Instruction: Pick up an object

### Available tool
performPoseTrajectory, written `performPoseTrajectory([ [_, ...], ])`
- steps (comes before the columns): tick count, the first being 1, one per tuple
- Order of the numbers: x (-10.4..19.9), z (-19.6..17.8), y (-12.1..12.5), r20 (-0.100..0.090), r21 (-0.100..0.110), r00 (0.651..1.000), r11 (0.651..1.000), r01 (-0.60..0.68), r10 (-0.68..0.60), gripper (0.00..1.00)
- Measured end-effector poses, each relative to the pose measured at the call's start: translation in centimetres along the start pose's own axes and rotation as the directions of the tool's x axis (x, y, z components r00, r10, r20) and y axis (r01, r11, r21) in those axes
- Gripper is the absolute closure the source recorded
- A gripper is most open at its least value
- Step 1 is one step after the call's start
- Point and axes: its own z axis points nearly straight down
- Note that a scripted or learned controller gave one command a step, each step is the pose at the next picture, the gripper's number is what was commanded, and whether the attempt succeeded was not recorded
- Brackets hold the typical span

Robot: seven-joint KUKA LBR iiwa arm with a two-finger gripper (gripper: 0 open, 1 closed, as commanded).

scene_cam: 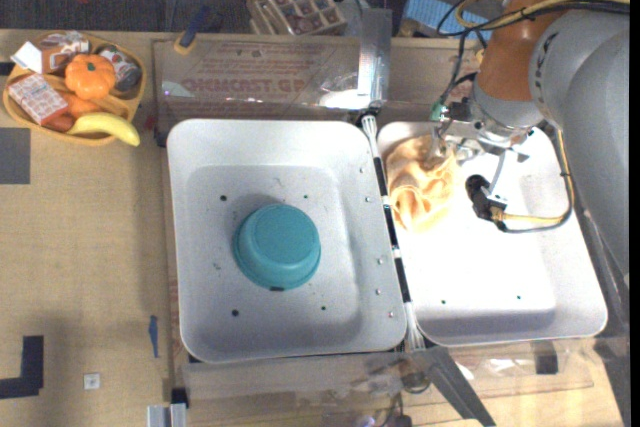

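Observation:
A teal bowl [278, 246] lies upside down in the middle of the left bin [200, 155]. A crumpled pale orange cloth [418, 190] sits at the far left of the right bin [560, 305]. My gripper [445, 153] hangs down over the cloth's upper right part, its tips at the fabric. The wrist and its orange band [515, 25] cover the fingers from above.
A basket [70, 95] with a small pumpkin, a banana and cartons stands at the far left of the bench. A clear plastic panel [270, 80] runs behind the bins. A black cable [530, 215] loops over the right bin.

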Motion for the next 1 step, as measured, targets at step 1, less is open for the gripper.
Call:
performPoseTrajectory([
  [1, 4.7, -10.37, -0.49, -0.003, 0.011, 0.956, 0.956, 0.294, -0.294, 1.0],
])
